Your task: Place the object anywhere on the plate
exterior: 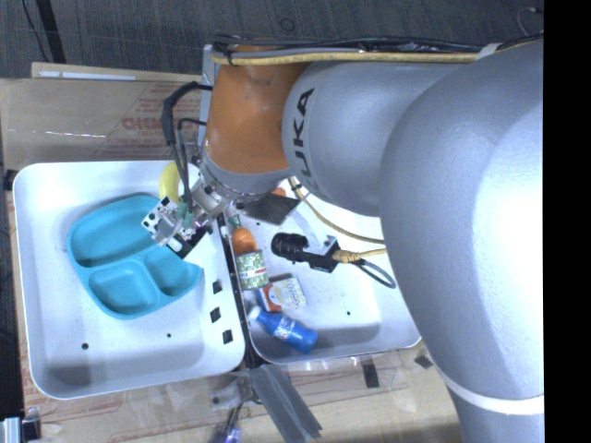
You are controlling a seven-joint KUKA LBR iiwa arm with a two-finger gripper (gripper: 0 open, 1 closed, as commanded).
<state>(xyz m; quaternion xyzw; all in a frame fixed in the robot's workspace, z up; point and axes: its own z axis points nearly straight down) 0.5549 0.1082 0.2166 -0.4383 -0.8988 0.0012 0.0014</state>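
- Left bin (pixel 120 349): blue divided plate (pixel 120 266) lies in its middle, nearer the back wall.
- Tool (pixel 174 226) is over the plate's right rim; released or clenched, cannot tell.
- Yellow object (pixel 169 185) sits just behind the tool, by the plate's back right edge; grasped or not, unclear.
- Right bin (pixel 351 293): orange-capped bottle (pixel 247 261) along the left wall, small packet (pixel 286 293) beside it, blue object (pixel 286 330) near the front edge.

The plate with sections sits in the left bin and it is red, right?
Not quite. The plate is blue, not red. The camera view shows it, with its sections, sitting in the left bin, just as you said.
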